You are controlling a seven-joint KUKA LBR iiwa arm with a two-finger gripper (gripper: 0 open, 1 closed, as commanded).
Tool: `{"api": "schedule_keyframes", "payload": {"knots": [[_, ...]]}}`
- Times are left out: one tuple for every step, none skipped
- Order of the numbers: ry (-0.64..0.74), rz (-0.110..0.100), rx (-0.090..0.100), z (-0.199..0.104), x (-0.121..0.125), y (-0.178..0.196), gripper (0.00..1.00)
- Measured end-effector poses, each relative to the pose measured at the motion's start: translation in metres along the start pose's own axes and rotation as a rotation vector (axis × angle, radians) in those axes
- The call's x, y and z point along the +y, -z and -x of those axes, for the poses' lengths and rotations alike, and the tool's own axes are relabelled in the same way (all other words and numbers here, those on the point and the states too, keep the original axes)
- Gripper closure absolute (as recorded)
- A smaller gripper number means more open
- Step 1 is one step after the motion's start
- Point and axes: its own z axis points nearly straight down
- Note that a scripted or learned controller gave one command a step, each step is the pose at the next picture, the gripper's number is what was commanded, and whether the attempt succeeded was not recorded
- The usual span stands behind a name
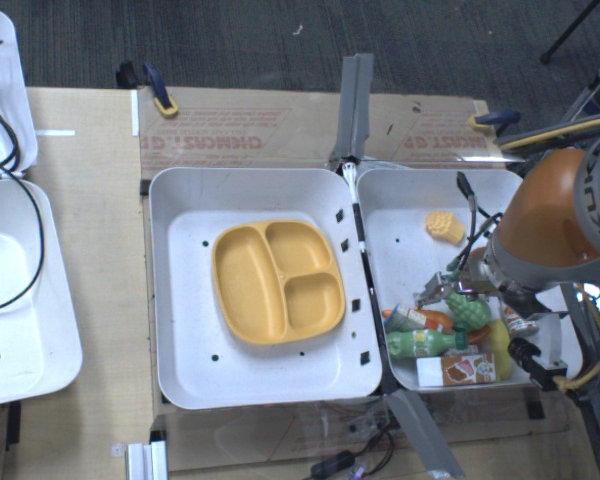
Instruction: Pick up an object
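Arm is reaching in from 3 o'clock over the right bin | gripper is sitting low among toys, fingers hidden, cannot tell their state | green toy is lying just beside it at 5 o'clock | yellow toy is resting at 12 o'clock | yellow divided plate is lying in the left bin.

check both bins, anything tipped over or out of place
Nothing looks damaged or spilled. The yellow divided plate sits askew in the left bin. In the right bin, a green bottle lies on its side among toys crowded at the near edge.
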Motion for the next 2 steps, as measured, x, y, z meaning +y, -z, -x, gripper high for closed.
{"api": "schedule_keyframes", "payload": {"knots": [[-0.005, -0.012, 0.003, 0.0012, -0.0023, 0.0065, 1.0], [-0.005, -0.012, 0.002, 0.0016, -0.0025, 0.0064, 0.0]]}}
